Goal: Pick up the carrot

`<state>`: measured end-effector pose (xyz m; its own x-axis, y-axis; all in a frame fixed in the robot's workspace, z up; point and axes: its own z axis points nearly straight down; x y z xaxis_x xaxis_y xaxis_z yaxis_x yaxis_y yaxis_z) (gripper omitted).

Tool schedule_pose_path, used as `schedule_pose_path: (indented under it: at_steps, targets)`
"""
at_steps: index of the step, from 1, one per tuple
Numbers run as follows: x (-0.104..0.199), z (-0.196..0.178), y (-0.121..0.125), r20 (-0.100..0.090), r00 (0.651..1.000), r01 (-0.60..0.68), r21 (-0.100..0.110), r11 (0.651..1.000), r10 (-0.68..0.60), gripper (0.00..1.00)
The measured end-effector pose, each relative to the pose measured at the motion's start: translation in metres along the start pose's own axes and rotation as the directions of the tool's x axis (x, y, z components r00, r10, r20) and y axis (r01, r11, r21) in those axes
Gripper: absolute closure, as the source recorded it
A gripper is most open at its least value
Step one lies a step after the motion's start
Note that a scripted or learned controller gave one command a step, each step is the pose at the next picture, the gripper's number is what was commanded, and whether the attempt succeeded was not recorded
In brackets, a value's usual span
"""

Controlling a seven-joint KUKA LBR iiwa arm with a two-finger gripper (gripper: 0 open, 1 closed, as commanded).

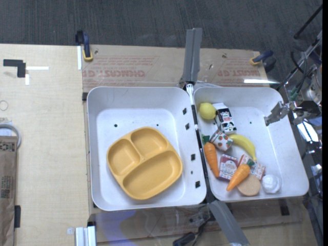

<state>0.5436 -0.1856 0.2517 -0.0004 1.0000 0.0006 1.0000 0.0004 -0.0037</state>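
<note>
Two shallow white bins seen from above, side by side on a bench. The left bin [97, 152] holds a yellow divided plate [144, 162], lying flat with its three compartments facing up. The right bin [287, 158] holds a cluster of toy foods along its left and front parts.

Two carrots are present. The left carrot [211, 159] lies lengthwise just beside the wall shared with the other bin, its tip pointing toward the front. The right carrot [238, 177] lies tilted, green top uppermost, resting across a red packet [227, 166] and touching a round tan biscuit [249, 187] at its tip. Between and behind them are a small patterned carton [220, 140] and a banana [244, 144]; a lemon [206, 110] and a black-and-white milk carton [224, 118] sit nearer the back, and a white lump [270, 183] is seen at the front right.

The gripper [275, 114] is seen over the right part of the right bin — well apart from both carrots and touching nothing visible. Whether the claw is apart or together cannot be told.
</note>
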Motion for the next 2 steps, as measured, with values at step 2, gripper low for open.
schedule_pose_path:
  at_steps: [2]
  targets:
    - [0.066, 0.082, -0.036, 0.001, 0.999, -0.038, -0.003, 0.999, 0.038, 0.00]
